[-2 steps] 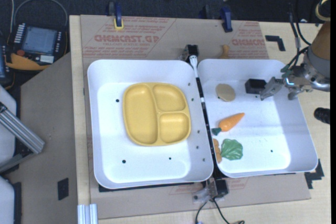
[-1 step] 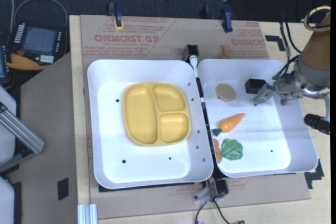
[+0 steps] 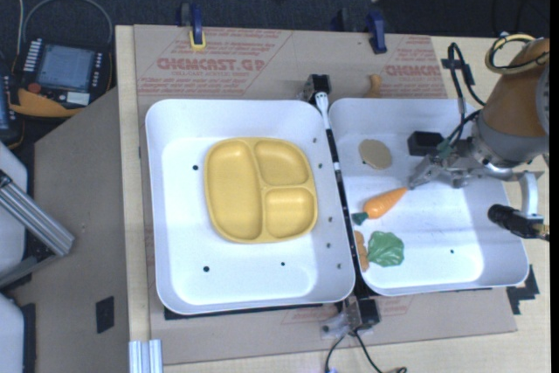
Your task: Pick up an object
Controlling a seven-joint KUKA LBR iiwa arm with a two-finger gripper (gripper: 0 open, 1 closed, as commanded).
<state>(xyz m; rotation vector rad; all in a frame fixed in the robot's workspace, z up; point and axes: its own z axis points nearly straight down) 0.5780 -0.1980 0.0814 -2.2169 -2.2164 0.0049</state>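
Your gripper (image 3: pixel 423 174) hovers low in the right bin (image 3: pixel 454 271), fingertips just above the carrot's (image 3: pixel 384 203) upper end; whether they're parted you can't tell, and nothing sits between them. A tan cookie (image 3: pixel 376 154) and a green leafy toy (image 3: pixel 385 248) lie nearby. The yellow divided plate (image 3: pixel 260 188) fills the left bin (image 3: pixel 175 214).
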